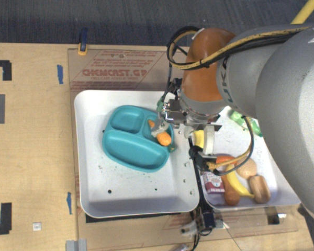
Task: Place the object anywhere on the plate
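**Colleague:** Where's the tool sitting right now?

**Me:** I see the tool [170,120] low over the divider side of the left bin [94,192], hanging under the orange band of the arm [209,67]. Its body hides the fingers from me, so I cannot tell whether it is open or closed.

**Colleague:** And the object?

**Me:** A small orange object [164,138] lies just below the tool, touching or nearly touching it. It rests at the near edge of the teal plate [133,145], right at the plate's rim on the tool's side. I cannot tell whether the tool grips it or whether it simply lies on the plate.

**Colleague:** How does the plate lie relative to the tool?

**Me:** The plate spreads away from the tool into the left bin, a divided dish with its compartments on the far side from the arm.

**Colleague:** Anything on the other side?

**Me:** Behind the tool, in the right bin [282,192], I see a banana [235,184], a bread roll [259,188], a sausage-like piece [231,196] and a green item [251,123]. The worktop [31,156] is brown cardboard.
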